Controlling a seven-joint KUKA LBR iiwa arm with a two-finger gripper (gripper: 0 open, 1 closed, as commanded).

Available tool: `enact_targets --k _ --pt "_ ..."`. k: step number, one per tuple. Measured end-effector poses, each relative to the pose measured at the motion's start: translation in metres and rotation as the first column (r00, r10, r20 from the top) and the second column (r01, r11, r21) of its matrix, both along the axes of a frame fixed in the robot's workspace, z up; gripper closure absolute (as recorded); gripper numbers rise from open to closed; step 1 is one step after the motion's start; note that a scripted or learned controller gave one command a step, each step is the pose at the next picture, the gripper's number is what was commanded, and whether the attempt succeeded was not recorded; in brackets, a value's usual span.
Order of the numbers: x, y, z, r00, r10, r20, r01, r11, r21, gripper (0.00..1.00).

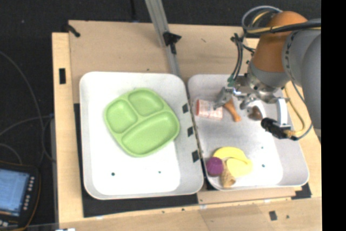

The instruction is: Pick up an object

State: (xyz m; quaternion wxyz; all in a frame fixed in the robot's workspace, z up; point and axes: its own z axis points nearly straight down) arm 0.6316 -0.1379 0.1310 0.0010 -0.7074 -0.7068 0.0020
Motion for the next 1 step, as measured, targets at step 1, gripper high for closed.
enact_targets --k 1 --pt "0.0022 -0.0010 0.0155 1.000 -0.003 0.008 0.003 1.000 0.000 1.00"
